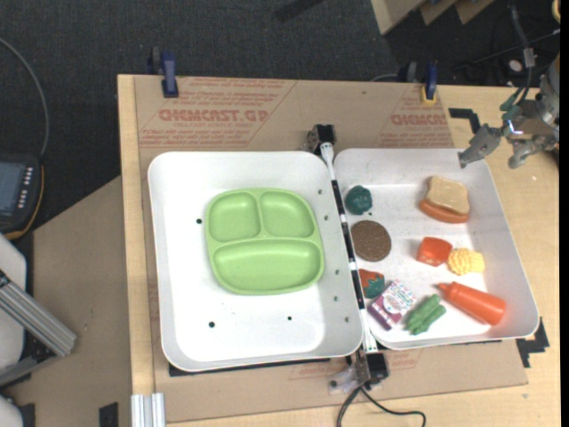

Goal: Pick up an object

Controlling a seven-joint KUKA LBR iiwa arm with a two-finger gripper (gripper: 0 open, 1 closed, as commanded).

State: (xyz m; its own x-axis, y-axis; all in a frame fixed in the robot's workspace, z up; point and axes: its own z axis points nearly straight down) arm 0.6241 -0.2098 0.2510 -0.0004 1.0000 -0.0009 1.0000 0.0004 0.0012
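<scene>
My gripper [498,148] hangs open at the upper right, above the far right corner of the right bin [507,221], with nothing between its fingers. Below it in that bin lie several toy foods: a sandwich [445,198], a teal lump [358,199], a brown patty [371,239], a red piece [433,251], a yellow corn piece [466,261], an orange carrot [471,302], a green bean pod [424,314], a purple packet [392,302] and a small red-and-teal piece [370,283].
The left bin [178,238] holds a green divided plate [263,240]. Blue clamps [165,69] [429,82] grip the far edge of the cardboard bench top. A cable runs out at the front edge [373,398].
</scene>
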